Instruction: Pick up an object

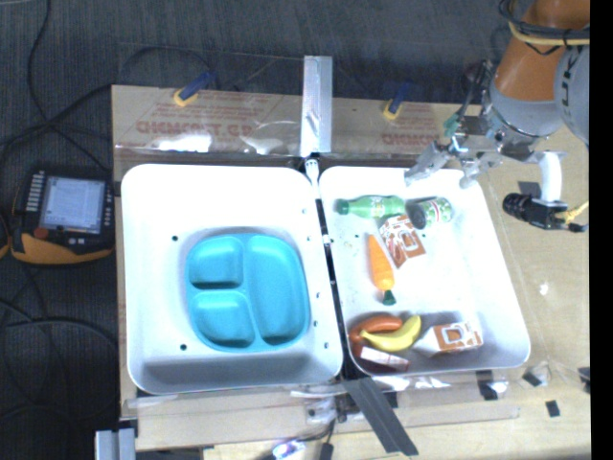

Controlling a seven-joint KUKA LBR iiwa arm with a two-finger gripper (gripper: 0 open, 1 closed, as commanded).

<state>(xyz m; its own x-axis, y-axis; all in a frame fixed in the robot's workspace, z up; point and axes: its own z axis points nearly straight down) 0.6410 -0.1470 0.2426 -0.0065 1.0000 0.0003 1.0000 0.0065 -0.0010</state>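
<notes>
Gripper point(450, 161) open, gripping nothing — green bottle point(372, 205) lies near, below-left in right bin point(493, 286)

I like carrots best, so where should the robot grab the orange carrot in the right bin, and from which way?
Probably at the thick orange middle of the carrot, coming straight down from above. It lies flat, long and thin, pointing up and down the right bin, so the fingers should close across its narrow width. The red and white carton sits close on its right, leaving little room there.

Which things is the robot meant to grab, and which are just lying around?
For the job: end effector, green bottle, carrot, banana, two cartons.

Lying about: blue tray, handheld screen, clamps.
</notes>
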